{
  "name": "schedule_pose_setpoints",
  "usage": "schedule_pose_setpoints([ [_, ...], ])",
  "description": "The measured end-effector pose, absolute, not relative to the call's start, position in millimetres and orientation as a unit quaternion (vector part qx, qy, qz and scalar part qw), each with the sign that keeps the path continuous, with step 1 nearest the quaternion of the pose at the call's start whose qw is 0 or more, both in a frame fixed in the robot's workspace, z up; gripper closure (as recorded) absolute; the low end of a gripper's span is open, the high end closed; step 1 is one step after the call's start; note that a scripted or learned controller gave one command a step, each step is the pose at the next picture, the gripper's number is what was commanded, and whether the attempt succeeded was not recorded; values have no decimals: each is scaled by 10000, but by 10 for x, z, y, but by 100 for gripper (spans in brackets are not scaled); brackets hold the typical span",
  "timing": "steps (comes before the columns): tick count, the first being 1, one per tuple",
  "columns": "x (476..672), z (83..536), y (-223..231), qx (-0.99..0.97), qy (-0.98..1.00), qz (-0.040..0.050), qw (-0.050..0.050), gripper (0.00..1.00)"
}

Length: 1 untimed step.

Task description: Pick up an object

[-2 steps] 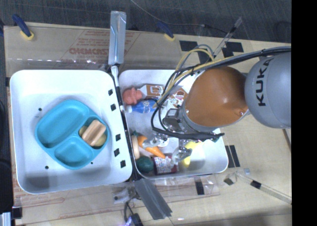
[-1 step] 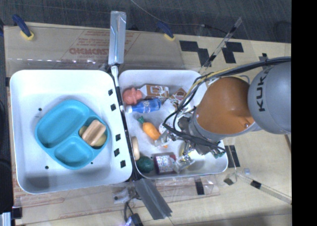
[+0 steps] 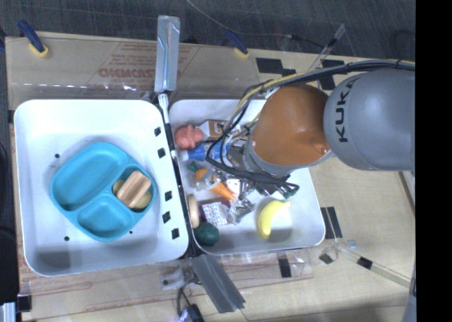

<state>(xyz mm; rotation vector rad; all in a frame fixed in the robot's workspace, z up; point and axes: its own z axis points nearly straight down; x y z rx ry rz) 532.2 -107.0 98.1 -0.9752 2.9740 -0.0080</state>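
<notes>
Several small items crowded the right bin (image 3: pixel 311 225), and I judged any of them a fair target. Nearest the wrist lay an orange piece (image 3: pixel 223 189), carrot-like, beside a crinkled wrapper (image 3: pixel 214 213); a banana (image 3: pixel 269 217) sat apart toward the bin's lower right, a dark green ball (image 3: pixel 207 234) at the lower left corner, and a pink lump (image 3: pixel 188 136) near the top left.

From my seat the banana looked the safest pick: light, probably hard plastic, smooth and a bit slippery, best pinched across its middle, where the curve is least. The wrapper I judged flimsy and likely to slide out. The ball would roll from a poor pinch.

My gripper (image 3: pixel 236 190) was buried under the orange-banded wrist and its cables, low over the clutter in the bin's middle. I could not tell how it stood, nor whether anything sat in it. The orange piece seemed just beside or under it; the banana lay near, to the right.

Over in the left bin (image 3: pixel 28 172) a blue tray (image 3: pixel 92 190) held a tan roll (image 3: pixel 133 190).
</notes>
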Motion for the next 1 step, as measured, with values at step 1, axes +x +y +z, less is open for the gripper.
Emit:
schedule_pose_setpoints([
  [1, 5331, 1088, -1062, -3126, 9499, -30, 65, 100],
])
